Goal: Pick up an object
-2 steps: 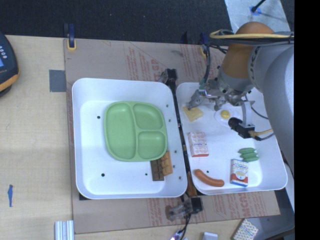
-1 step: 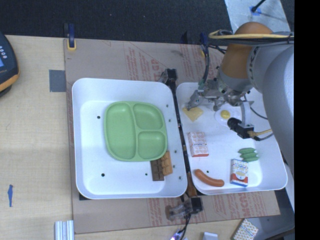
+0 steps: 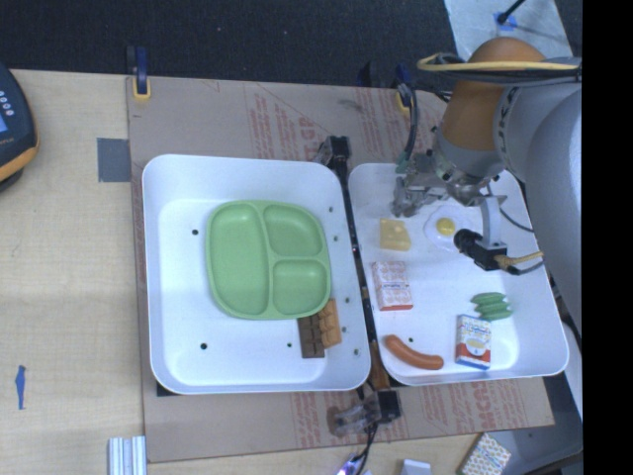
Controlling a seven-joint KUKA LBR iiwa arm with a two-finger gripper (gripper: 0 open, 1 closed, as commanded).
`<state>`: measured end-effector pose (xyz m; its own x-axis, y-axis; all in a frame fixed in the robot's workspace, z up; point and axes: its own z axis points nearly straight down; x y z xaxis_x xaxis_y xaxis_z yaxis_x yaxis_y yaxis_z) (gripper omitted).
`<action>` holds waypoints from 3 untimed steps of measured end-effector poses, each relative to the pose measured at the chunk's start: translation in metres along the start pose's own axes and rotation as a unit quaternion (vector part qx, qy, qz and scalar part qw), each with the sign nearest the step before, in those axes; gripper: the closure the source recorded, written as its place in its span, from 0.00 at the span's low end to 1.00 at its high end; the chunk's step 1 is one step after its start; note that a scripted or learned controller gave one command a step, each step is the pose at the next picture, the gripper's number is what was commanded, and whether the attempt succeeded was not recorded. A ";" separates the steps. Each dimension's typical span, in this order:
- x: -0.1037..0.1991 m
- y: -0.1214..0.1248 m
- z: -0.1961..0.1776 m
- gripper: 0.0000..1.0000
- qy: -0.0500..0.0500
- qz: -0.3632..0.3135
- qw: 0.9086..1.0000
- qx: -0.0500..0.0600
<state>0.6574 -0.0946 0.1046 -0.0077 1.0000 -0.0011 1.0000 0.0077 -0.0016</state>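
My gripper point(image 3: 407, 202) hangs low over the far left part of the right bin point(image 3: 524, 359), just above a pale yellow cheese wedge point(image 3: 395, 235). Nothing shows between its fingers. In the same bin lie a small yellow piece point(image 3: 446, 228), a red-and-white packet point(image 3: 393, 286), a green pea pod point(image 3: 491, 305), a small red-and-blue box point(image 3: 474, 341) and a hot dog sausage point(image 3: 413, 353).
The left bin point(image 3: 168, 265) holds a green divided plate point(image 3: 267, 258) and a brown chocolate bar point(image 3: 319, 329). A black clamp with a cable point(image 3: 482, 249) juts over the right bin's middle. The arm's grey body point(image 3: 544, 166) fills the upper right.
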 end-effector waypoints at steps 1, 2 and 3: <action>0.000 0.000 0.001 0.00 0.000 0.000 1.000 0.000; -0.003 -0.018 0.013 0.00 0.000 0.002 1.000 0.003; 0.001 0.000 0.012 0.00 0.000 0.001 1.000 -0.001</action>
<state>0.6572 -0.0937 0.0925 -0.0058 1.0000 -0.0005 1.0000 0.0058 -0.0004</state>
